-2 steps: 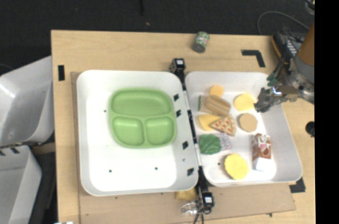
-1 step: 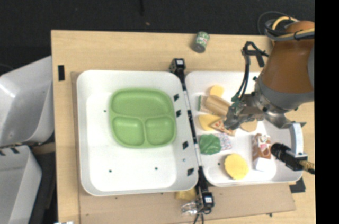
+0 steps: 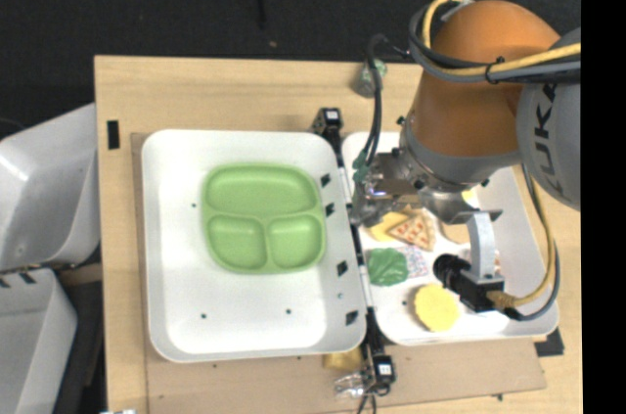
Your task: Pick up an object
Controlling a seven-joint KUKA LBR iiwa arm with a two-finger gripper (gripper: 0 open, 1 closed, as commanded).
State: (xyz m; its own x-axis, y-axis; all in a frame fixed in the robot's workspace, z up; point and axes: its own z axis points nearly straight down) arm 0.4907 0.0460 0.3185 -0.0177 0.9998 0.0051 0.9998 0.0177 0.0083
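My gripper (image 3: 378, 193) hangs low over the left side of the right bin (image 3: 523, 216), under the big orange wrist band. Just right of it and below lies a toy pizza slice (image 3: 411, 229), yellow with red dots. A green leafy toy (image 3: 386, 266) sits in front of that, near the bin's left wall. A round yellow piece (image 3: 436, 306) rests at the bin's front. I see nothing between the gripper and these toys that shows a hold.
The left bin (image 3: 176, 304) bears a green divided plate (image 3: 262, 215) in its middle. The arm's body covers the back and right of the right bin. A small yellow thing (image 3: 342, 361) lies on the bench in front of the bins.
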